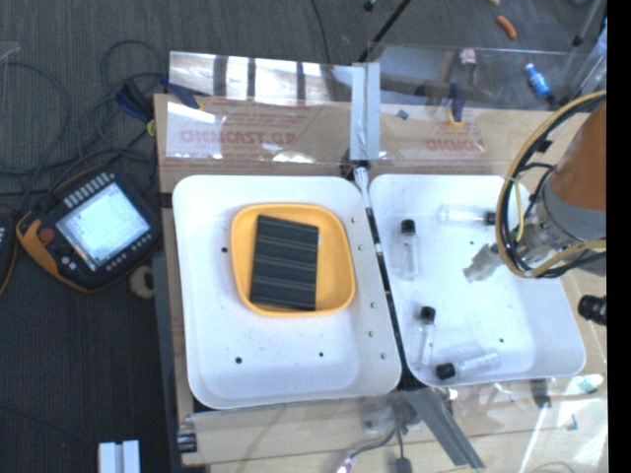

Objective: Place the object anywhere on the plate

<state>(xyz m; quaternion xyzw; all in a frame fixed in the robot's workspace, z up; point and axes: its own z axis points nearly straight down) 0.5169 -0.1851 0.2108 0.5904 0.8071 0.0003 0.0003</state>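
A yellow plate [340, 274] with rounded corners sits in the left white bin [286, 377]. A dark ridged rectangular block [285, 262] lies flat in the middle of the plate. My arm reaches in from the right over the right bin [532, 338], and its gripper [482, 263] hangs above that bin's middle right, far from the plate. The pale gripper tip is small and partly covered by the wrist and yellow cables.
Several clear vials with black caps lie in the right bin: one [407, 245] near its left wall, one [425, 329] lower down, one [465, 366] at the front. A teach pendant [91, 231] lies left of the bench, and a taped cardboard wall [256, 136] stands behind the bins.
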